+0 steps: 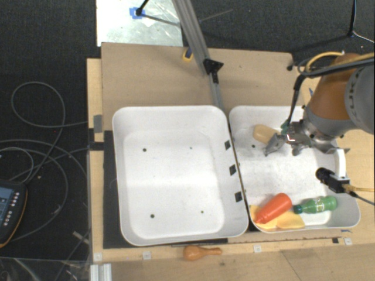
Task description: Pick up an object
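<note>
Arm (343, 98) is reaching in from the right over the right bin (261, 174), orange band sitting above the wrist. Gripper (285, 146) is hanging over the upper part of that bin, its two grey fingers (273, 147) looking spread apart and pointing down at the bin floor, nothing showing between them. A tan rounded object (263, 134) is lying in the bin just left of the fingers, very near or touching the left one, can't tell which. Along the bin's lower edge an orange carrot-shaped toy (272, 208) is lying tilted, resting on a yellow piece (287, 222); just right of it a green bottle (315, 205) is lying on its side with its white cap pointing left, near the carrot's tip. Left bin (170, 174) is sitting beside the right one, edges touching. A small tan-orange gourd-shaped item (202, 252) is lying on the bench (152, 75) below the left bin, outside both bins
</note>
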You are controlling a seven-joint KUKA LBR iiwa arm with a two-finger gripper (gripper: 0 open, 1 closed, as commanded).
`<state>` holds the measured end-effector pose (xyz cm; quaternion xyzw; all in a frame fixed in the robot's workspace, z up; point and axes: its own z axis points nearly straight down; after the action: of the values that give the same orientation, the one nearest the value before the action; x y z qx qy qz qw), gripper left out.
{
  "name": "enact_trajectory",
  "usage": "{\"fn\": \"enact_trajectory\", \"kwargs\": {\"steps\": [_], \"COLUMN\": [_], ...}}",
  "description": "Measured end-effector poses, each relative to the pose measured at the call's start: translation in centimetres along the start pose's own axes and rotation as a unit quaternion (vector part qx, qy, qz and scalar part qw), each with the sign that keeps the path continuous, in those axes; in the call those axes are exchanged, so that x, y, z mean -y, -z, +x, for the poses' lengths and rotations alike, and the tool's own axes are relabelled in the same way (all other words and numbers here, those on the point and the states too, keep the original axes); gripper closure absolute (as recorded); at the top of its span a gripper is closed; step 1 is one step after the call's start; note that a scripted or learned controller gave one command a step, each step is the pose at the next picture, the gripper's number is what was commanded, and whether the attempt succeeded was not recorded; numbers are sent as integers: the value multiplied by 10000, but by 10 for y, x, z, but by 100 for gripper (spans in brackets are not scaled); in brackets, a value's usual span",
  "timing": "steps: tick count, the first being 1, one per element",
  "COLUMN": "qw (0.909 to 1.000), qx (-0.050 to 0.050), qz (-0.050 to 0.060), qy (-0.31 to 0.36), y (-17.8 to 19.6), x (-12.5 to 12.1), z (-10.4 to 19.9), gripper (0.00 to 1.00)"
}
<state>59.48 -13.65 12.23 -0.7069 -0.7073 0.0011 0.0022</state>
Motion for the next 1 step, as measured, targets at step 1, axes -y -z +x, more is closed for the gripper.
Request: {"fn": "enact_trajectory", "kwargs": {"steps": [1], "qw": [10000], "qx": [5], "qz": [-15], "qy": [0], "y": [-33], "x": [0], "z": [0], "gripper": [0]}}
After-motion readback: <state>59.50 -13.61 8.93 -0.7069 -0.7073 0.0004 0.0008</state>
